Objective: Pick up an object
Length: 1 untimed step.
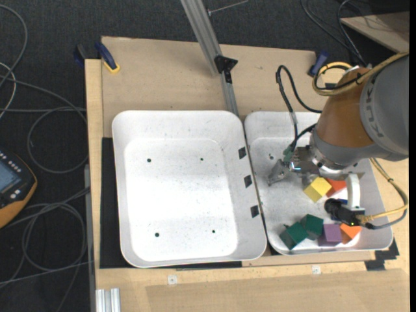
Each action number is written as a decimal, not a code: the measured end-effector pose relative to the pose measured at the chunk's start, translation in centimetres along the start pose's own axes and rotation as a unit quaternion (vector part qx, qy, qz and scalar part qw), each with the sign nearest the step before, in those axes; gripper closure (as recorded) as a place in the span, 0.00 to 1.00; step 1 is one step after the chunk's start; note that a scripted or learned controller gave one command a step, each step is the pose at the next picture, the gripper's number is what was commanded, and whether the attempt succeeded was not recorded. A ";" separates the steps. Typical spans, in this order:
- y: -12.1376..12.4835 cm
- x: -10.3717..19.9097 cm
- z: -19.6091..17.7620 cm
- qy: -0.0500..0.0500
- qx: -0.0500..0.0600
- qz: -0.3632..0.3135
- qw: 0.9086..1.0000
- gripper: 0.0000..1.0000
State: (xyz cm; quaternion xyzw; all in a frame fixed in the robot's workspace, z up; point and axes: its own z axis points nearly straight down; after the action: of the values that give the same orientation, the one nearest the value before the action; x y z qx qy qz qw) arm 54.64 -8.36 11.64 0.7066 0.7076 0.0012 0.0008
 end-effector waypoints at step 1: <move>0.0 0.0 1.8 0.000 0.003 0.001 1.000 0.00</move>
State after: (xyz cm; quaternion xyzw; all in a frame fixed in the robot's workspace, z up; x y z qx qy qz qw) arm 54.61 -8.32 9.86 0.7071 0.7071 -0.0010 -0.0019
